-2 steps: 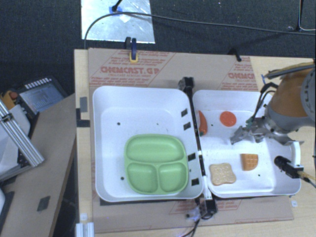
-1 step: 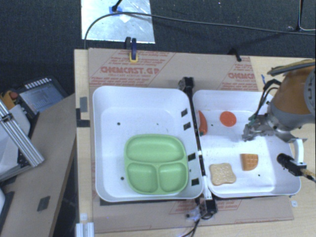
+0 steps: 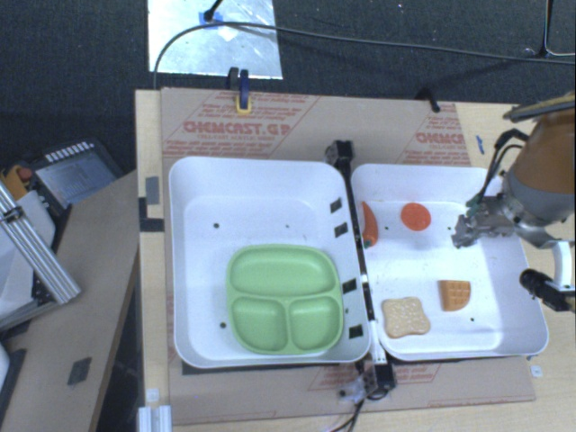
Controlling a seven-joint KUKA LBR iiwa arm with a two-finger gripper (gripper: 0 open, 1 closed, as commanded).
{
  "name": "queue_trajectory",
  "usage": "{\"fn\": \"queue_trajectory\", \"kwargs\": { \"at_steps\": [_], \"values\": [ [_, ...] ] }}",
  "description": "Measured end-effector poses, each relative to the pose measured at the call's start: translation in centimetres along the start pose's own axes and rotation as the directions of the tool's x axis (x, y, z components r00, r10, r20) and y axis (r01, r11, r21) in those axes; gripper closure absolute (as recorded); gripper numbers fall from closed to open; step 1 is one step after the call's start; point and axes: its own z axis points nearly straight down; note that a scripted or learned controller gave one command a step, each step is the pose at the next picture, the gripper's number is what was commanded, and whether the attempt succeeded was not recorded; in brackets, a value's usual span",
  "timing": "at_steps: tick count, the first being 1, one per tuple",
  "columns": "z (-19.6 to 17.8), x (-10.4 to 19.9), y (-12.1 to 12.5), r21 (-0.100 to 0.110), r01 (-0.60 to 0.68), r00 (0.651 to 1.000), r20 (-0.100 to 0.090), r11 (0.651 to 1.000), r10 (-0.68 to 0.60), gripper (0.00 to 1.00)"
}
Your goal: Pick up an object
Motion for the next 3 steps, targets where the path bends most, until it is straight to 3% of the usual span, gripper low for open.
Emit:
{"fn": "queue_trajectory", "kwargs": {
  "at_steps": [2,3],
  "values": [
    [-11.1,-1.0,0.3,-0.001,0.002,1.000,0.001,1.000,-0.002,1.00],
    [-11.2,4.5,0.3,0.002,0.005,1.000,-0.001,1.000,-0.005,1.00]
  ]
}}
